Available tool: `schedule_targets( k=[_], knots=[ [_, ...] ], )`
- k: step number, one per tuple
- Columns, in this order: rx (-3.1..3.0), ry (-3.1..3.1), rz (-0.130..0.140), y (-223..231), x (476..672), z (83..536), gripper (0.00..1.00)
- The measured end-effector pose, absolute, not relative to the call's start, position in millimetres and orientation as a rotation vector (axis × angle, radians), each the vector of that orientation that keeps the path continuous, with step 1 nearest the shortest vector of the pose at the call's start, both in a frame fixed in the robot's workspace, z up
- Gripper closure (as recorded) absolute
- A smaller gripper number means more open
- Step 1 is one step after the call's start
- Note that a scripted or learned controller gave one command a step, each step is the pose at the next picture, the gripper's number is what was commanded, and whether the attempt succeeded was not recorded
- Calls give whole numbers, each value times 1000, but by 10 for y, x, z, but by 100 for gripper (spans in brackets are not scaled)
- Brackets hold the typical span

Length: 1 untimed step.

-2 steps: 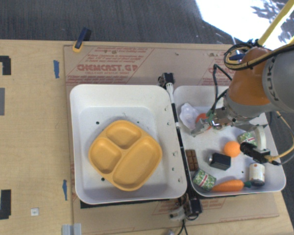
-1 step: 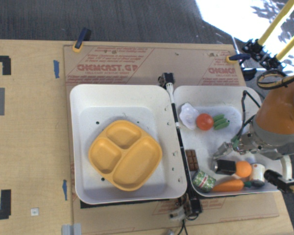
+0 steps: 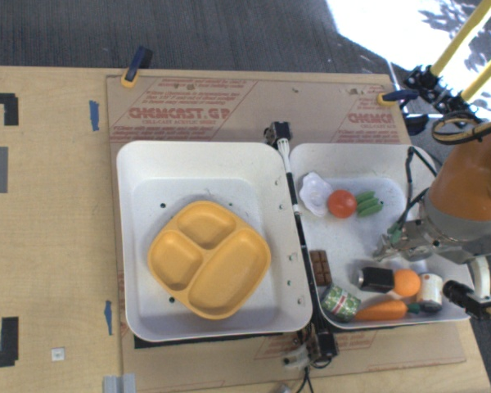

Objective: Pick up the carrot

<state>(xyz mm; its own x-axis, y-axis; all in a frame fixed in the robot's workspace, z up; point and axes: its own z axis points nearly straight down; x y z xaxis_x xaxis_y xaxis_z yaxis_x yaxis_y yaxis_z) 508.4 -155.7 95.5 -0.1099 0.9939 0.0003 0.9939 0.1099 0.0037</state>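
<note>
The carrot (image 3: 381,310) is orange and tapered. It lies flat along the near wall of the right bin (image 3: 353,155), pointing left to right. The gripper (image 3: 403,243) hangs over the right side of that bin, below the arm's orange band (image 3: 471,183). It is above and slightly right of the carrot, apart from it, and nothing shows in its grasp.
Around the carrot lie an orange ball (image 3: 407,282), a black block (image 3: 376,278), a white roll (image 3: 430,285) and a green-labelled can (image 3: 340,301). A brown bar (image 3: 319,263), a tomato (image 3: 341,204), a green item (image 3: 369,204) and a white wrapper (image 3: 315,193) lie farther back. A yellow divided plate (image 3: 209,258) sits in the left bin (image 3: 139,219).
</note>
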Motion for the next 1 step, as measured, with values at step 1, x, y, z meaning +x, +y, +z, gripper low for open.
schedule_targets(
  k=[1],
  knots=[
    [2415,2008,1,-1055,4804,1829,100]
  ],
)
